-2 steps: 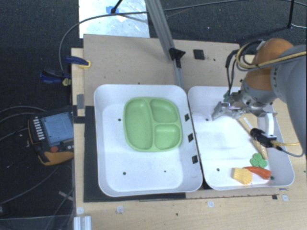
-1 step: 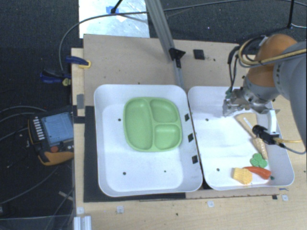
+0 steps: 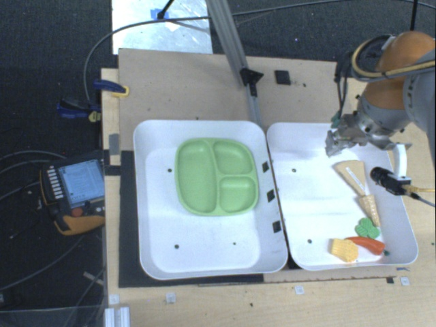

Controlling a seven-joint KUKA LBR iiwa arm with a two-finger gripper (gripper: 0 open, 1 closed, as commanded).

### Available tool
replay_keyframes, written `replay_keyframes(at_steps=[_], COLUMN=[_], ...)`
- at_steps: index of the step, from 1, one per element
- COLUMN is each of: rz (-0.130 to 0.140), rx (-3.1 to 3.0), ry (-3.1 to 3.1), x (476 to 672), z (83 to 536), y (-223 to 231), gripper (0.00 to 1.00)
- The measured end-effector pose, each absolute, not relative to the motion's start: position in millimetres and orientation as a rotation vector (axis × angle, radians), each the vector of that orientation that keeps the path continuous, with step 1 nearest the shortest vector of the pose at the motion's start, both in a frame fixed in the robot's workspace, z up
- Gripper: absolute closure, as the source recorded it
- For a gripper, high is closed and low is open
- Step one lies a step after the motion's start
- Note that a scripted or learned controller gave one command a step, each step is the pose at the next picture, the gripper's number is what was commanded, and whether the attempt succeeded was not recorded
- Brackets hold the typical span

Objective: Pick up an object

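Objects for your pick lie in the right-hand bin (image 3: 293,203), gathered along its right side: you have a tan wedge-shaped piece (image 3: 351,174) in the upper part, a ridged cone-like piece (image 3: 370,208) just below it and slanting down toward the near corner, a small green piece (image 3: 366,227) just below the cone's lower end, an orange carrot-like piece (image 3: 366,243) lying across below that, and a yellow block (image 3: 345,250) touching the carrot's left end near the bin's front wall. None of these sits in the end effector (image 3: 338,142), which you can see hanging over the bin's upper right part, just above and to the left of the tan wedge; you cannot tell from this angle whether it is released or clenched. Its grey arm with the orange band (image 3: 409,50) comes in from the right. Beside this bin, your left-hand bin (image 3: 157,251) carries a green divided plate (image 3: 216,176) with three compartments, lying flat in its upper middle. Both bins rest side by side on the table (image 3: 177,80), and a blue-screened handheld unit (image 3: 76,186) lies off its left edge among cables.
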State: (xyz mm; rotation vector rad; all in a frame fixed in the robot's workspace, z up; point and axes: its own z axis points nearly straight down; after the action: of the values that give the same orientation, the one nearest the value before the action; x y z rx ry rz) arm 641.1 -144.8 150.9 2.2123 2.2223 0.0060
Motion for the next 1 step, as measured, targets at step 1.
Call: replay_keyframes(at_steps=[1], rz=[0.006], rx=[2.210], ry=[2.225], x=[648.3], z=[196.7], y=[-144.8], gripper=[1.00])
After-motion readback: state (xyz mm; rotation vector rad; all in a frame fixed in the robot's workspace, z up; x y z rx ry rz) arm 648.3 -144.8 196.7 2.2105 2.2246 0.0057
